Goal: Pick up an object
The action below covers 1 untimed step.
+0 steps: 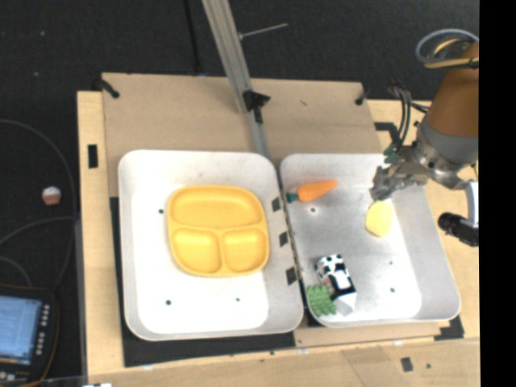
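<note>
- You see two shallow white bins side by side on a bench, viewed from above at a slant.
- The left bin (145, 297) holds a yellow divided tray (218, 229) near its middle.
- The right bin (419, 297) holds an orange carrot (316, 189) near its upper left corner, a pale yellow lemon-like piece (379, 219) right of centre, and a black-and-white cow toy (336, 276) touching a green leafy piece (321, 299) at the lower left.
- Your arm reaches in from the right; its gripper (387, 185) hangs just above the yellow piece, nothing visibly between its tips.
- You cannot tell how far it is open.
</note>
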Available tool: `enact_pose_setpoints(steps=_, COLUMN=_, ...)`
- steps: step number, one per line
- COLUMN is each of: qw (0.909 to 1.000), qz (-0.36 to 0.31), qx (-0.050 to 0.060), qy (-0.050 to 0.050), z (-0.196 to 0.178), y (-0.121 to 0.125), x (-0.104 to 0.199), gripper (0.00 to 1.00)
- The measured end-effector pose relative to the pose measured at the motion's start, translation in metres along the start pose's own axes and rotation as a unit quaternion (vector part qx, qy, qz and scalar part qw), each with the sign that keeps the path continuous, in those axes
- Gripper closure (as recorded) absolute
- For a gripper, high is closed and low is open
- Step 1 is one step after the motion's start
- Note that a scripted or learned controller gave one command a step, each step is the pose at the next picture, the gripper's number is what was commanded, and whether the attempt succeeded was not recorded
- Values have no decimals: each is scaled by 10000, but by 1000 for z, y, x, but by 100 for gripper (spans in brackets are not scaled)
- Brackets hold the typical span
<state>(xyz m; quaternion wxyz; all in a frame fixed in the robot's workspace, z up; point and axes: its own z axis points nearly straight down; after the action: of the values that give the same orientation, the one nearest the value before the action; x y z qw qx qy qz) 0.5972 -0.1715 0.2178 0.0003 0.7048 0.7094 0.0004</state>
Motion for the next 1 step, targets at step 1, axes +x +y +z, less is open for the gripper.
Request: enact_pose_setpoints(steps=1, qw=10000, qz=-2, qx=-3, qy=5, z=-2, y=-1, x=47, gripper=100)
